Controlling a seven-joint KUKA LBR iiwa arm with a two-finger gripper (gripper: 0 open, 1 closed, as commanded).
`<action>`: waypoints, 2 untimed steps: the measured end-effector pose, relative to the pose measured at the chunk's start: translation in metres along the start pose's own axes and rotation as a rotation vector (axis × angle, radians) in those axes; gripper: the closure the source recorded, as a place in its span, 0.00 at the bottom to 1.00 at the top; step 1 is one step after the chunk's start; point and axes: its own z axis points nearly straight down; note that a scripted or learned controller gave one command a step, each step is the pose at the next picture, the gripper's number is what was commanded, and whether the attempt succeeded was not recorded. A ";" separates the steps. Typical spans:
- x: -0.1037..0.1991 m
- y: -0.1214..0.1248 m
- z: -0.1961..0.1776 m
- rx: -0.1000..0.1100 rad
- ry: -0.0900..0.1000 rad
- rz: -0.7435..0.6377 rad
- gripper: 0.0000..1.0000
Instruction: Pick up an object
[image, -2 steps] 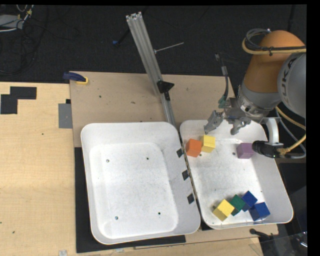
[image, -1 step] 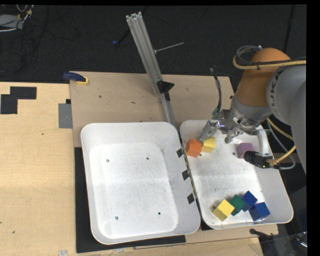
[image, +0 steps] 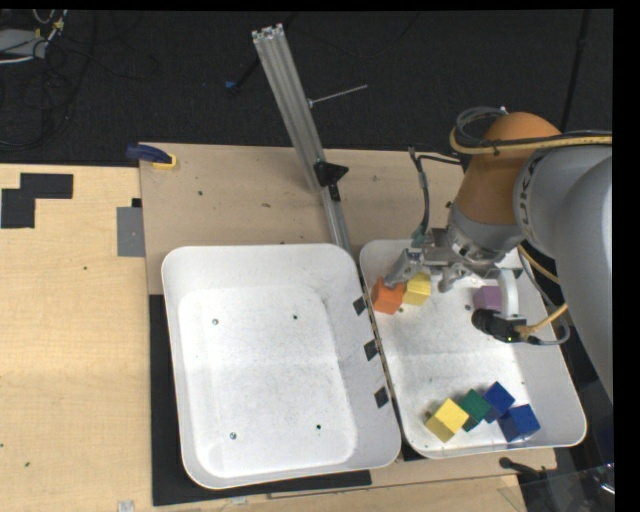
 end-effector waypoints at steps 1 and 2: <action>-0.003 0.001 -0.014 -0.005 -0.005 0.003 1.00; -0.003 0.005 -0.077 -0.003 -0.004 -0.003 1.00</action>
